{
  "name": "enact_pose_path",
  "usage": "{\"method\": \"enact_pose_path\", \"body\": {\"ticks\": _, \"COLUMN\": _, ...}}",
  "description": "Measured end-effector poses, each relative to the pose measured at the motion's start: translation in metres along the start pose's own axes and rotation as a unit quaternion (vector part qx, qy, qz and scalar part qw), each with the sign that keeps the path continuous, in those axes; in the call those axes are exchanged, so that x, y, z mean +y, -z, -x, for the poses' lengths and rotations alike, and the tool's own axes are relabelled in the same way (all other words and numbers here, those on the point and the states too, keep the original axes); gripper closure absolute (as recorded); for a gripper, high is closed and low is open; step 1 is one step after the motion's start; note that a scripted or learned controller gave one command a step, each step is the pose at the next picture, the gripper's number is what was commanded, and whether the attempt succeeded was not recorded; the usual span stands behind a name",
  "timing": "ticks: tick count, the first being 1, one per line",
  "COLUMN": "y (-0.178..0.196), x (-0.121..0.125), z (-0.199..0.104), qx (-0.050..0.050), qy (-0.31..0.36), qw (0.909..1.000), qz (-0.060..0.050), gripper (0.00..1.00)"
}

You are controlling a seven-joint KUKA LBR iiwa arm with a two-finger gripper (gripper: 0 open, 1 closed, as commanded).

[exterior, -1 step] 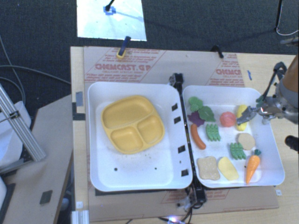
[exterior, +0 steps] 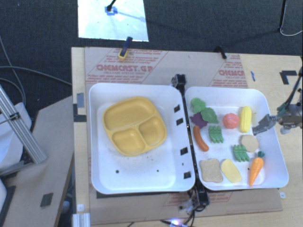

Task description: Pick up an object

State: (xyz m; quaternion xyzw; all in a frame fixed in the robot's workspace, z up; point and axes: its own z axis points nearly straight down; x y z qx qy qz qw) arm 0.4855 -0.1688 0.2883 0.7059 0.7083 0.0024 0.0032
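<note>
The right bin (exterior: 272, 109) holds several toy foods. Among them are a red tomato (exterior: 230, 120), a yellow corn cob (exterior: 245, 118), an orange sausage (exterior: 200, 138), a beige round piece (exterior: 249, 142), a carrot (exterior: 255, 169), a bread slice (exterior: 211, 170) and a yellow wedge (exterior: 231, 170). Green pieces (exterior: 216, 135) and a purple one (exterior: 198, 120) lie at the bin's left. My gripper (exterior: 261, 126) hangs over the bin's right side, just right of the corn and above the beige piece. Nothing shows in its grasp.
The left bin (exterior: 99, 169) carries a yellow divided plate (exterior: 135, 125). A black hinge strip (exterior: 185, 126) runs between the two bins. A blue-and-yellow clamp (exterior: 125, 48) sits on the cardboard behind the bins, and a grey table (exterior: 47, 141) stands to the left.
</note>
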Motion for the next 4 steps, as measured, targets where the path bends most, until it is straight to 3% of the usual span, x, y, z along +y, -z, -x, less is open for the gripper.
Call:
{"method": "enact_pose_path", "body": {"ticks": 1, "y": -0.209, "x": -0.001, "z": -0.014, "qx": 0.000, "qy": -0.001, "qw": 1.0000, "qz": -0.004, "gripper": 0.00}}
{"method": "enact_pose_path", "body": {"ticks": 2, "y": -0.193, "x": 0.001, "z": -0.013, "qx": 0.000, "qy": -0.001, "qw": 1.0000, "qz": -0.002, "gripper": 1.00}}
{"method": "enact_pose_path", "body": {"ticks": 3, "y": -0.154, "x": 0.082, "z": -0.077, "qx": 0.001, "qy": 0.005, "qw": 1.0000, "qz": 0.001, "gripper": 1.00}}
{"method": "enact_pose_path", "body": {"ticks": 4, "y": -0.080, "x": 0.092, "z": -0.129, "qx": 0.002, "qy": 0.004, "qw": 1.0000, "qz": 0.001, "gripper": 1.00}}
